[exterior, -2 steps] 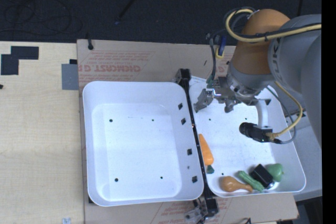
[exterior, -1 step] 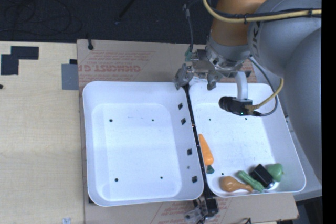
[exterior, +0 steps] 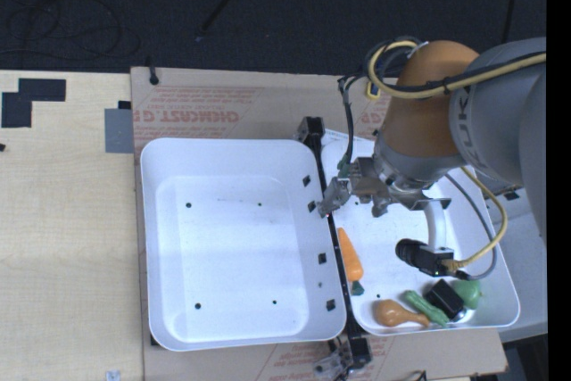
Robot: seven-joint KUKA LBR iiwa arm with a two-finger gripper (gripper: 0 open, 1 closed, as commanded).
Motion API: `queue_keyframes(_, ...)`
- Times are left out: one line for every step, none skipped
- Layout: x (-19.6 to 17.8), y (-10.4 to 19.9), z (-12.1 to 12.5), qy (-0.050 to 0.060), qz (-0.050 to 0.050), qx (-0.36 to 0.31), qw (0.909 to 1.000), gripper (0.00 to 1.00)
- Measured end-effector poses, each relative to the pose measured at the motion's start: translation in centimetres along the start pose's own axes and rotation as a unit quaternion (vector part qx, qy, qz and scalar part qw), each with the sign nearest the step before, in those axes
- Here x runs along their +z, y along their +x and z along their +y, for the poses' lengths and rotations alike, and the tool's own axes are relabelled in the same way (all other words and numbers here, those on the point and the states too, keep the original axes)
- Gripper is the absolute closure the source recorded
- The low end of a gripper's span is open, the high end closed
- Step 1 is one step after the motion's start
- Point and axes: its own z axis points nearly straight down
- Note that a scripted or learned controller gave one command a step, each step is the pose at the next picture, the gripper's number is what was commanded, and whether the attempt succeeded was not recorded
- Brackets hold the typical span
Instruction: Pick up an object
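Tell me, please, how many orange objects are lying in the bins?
2. A carrot-like piece lies along the right bin's left wall; a paler one rests near its front edge. The arm may hide others.

Even overhead light, faint shadows, dark bkgd, slightly soft focus.

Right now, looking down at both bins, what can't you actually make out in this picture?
- Far part of the right bin: the arm hangs over it in the camera view, so anything beneath is hidden.
- Small teal thing just below the carrot: too small to identify.
- Green thing near the front rim: a black thing lies across it, so its full shape is unclear.
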Motion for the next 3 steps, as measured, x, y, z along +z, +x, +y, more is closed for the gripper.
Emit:
queue_keyframes(0.7,1.7,8.5,-0.008,0.0,-0.003,1.0,0.0)
queue_keyframes(-0.3,1.5,8.2,-0.005,0.0,-0.002,1.0,1.0)
queue_keyframes(-5.0,9.8,6.5,-0.008,0.001,-0.006,0.9999,1.0)
